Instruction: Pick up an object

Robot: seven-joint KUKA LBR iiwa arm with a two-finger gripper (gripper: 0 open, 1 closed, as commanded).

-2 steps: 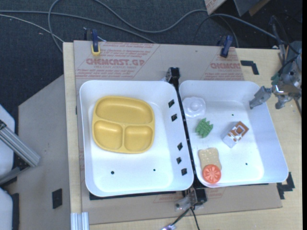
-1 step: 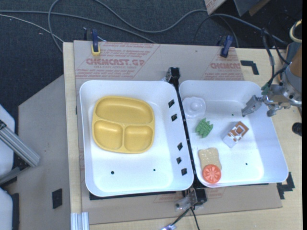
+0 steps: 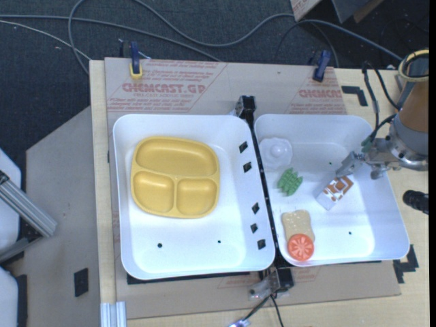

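Observation:
My gripper (image 3: 361,168) hangs over the right side of the right bin (image 3: 381,240), open, with nothing between its fingers. Just below and left of it lies a small brown and white box (image 3: 336,191), tilted, apart from the fingertips. A green leafy toy (image 3: 290,181) sits left of the box. Toward the front of the bin, a tan bread slice (image 3: 296,221) touches a red tomato slice (image 3: 300,248). A clear round cup (image 3: 276,150) rests at the bin's back left.
The left bin (image 3: 136,247) bears a yellow divided plate (image 3: 176,176). A black divider with clips (image 3: 253,182) runs between the bins. The arm's orange band (image 3: 414,111) stands at the right edge. Cables lie behind the bench.

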